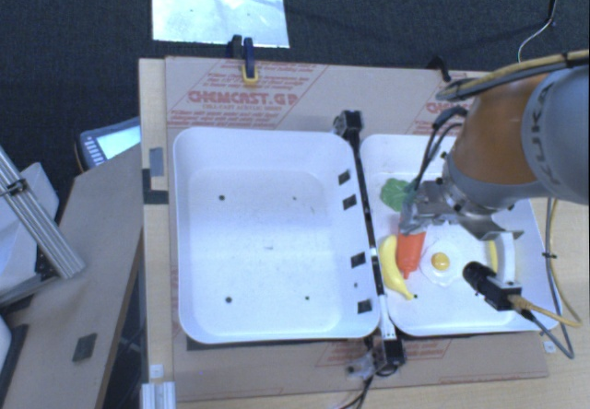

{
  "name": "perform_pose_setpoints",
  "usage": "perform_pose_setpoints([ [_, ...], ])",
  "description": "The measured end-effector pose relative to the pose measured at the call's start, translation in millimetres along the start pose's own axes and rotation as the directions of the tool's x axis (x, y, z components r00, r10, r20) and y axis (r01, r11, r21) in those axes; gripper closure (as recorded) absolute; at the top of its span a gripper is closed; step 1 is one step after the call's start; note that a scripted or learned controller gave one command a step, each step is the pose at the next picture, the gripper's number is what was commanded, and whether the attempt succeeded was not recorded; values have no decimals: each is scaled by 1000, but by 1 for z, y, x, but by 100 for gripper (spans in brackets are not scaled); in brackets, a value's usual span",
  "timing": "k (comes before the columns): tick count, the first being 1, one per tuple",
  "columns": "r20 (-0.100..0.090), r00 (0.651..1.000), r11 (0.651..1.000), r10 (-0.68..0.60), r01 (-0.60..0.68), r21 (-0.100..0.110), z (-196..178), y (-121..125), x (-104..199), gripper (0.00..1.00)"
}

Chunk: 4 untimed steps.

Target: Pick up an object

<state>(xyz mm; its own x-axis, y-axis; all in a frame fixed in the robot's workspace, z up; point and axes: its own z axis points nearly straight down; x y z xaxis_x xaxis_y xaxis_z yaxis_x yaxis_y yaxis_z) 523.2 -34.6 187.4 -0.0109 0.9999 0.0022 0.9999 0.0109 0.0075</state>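
The worktop (230, 85) is carrying two shallow white bins side by side. The left bin (267, 232) is lying bare-floored; the right bin (461, 315) is holding all the small things, and the grey arm (516, 135) is reaching over it from the right.

The gripper (419, 214) is hanging low over the near-left part of the right bin, right above the top end of the orange carrot (410, 252). Whether it is released or clenched I cannot tell, as the wrist is covering it.

The carrot is lying lengthwise, touching the yellow banana (395, 276) along its left side. Just to its right a fried egg toy (441, 262) is lying flat, and a green leafy piece (396, 192) is sitting just beyond the gripper, partly hidden.

These are looking like play-food pieces, so likely light, hollow, stiff and smooth-skinned, prone to sliding or rolling away under a poor pinch rather than breaking. The carrot seems the natural target: taking it across its thicker upper half would probably be giving the firmest hold, though the banana pressed against it is leaving little room on that side.
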Motion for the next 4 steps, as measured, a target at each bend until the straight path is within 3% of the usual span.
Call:
perform_pose_setpoints([
  [1,5,1000,1000,6,-6,-10,-119,22,-20,100],
  [2,2,1000,1000,10,-10,6,-116,-22,-12,100],
  [3,0,1000,1000,-1,1,-1,-170,-34,58,100],
  [4,0,1000,1000,2,-2,2,-208,-34,103,100],
])
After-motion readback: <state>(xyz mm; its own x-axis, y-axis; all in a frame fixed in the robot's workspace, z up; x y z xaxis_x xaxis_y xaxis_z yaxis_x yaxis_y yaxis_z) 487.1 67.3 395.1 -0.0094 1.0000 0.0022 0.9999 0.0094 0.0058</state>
